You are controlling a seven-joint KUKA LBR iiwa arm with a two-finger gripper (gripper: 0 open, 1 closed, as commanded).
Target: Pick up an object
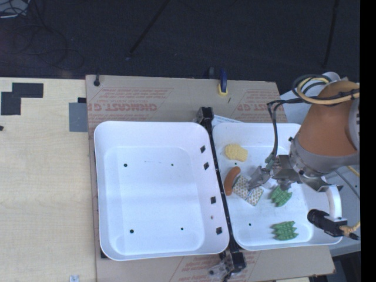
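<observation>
In the right bin (258,242) lie a yellow lumpy piece (236,152), a red-orange sausage shape (231,180), a white patterned block (249,192) and two green pieces (280,197) (285,231). My gripper (258,178) hangs low over the middle of this bin, just above the patterned block and right of the sausage shape. The nearer green piece lies just right of it. Nothing is visibly held.
The left bin (106,157) stands beside the right one, with a black divider (214,181) between them. Both rest on a cardboard sheet (147,98). The arm's orange band (326,122) covers the right bin's far right corner.
</observation>
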